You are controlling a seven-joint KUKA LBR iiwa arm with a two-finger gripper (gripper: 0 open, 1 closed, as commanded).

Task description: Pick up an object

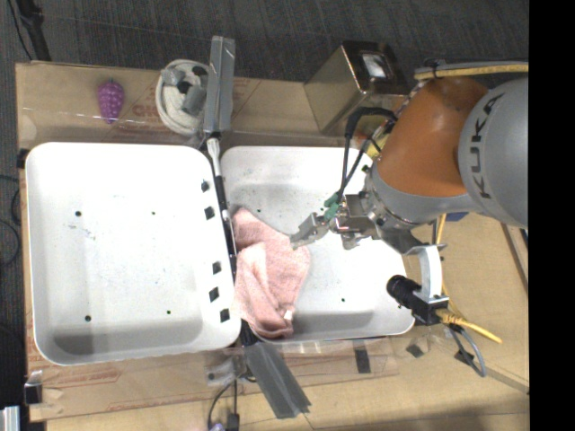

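Observation:
A crumpled pink cloth (267, 275) lies in the right bin (359, 308), bunched against its left wall. My gripper (305, 233) reaches in from the right and sits at the cloth's upper right edge, tips right by the fabric. The grey arm with its orange band (427, 146) hangs over the bin's right half and hides part of the floor there.
The left bin (108, 241) stands beside it, split off by a divider with black clips (216, 241). Behind the bins lie a purple grape bunch (110, 99), a white roll of cable (182, 92) and a metal box (359, 74).

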